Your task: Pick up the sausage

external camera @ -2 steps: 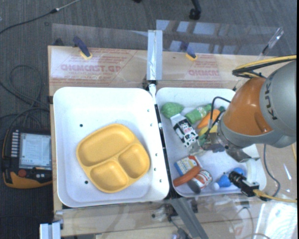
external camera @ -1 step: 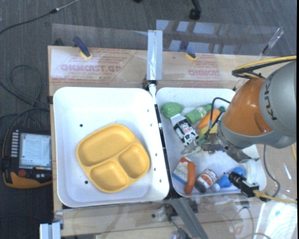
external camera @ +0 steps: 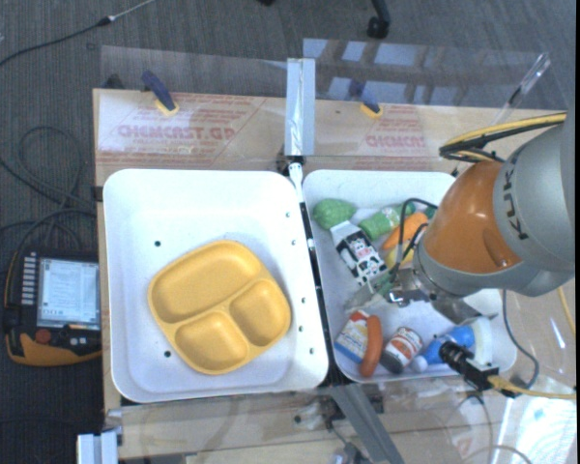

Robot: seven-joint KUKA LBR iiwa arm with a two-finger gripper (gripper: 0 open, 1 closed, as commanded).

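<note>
Sausage (external camera: 371,346), smooth reddish-orange cylinder, lies at 6 o'clock in right bin (external camera: 321,346), touching a small packet (external camera: 352,336) at its 9 o'clock and just beside a small jar (external camera: 400,348). Left bin (external camera: 135,211), white plastic, holds a glossy yellow three-compartment tray (external camera: 220,304). Green lumpy items (external camera: 333,212) sit at right bin's 11 o'clock. Claw state: cannot tell, hidden under grey-orange arm (external camera: 483,230).

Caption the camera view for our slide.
Arm over the right bin; sausage lies near its front edge.
</note>
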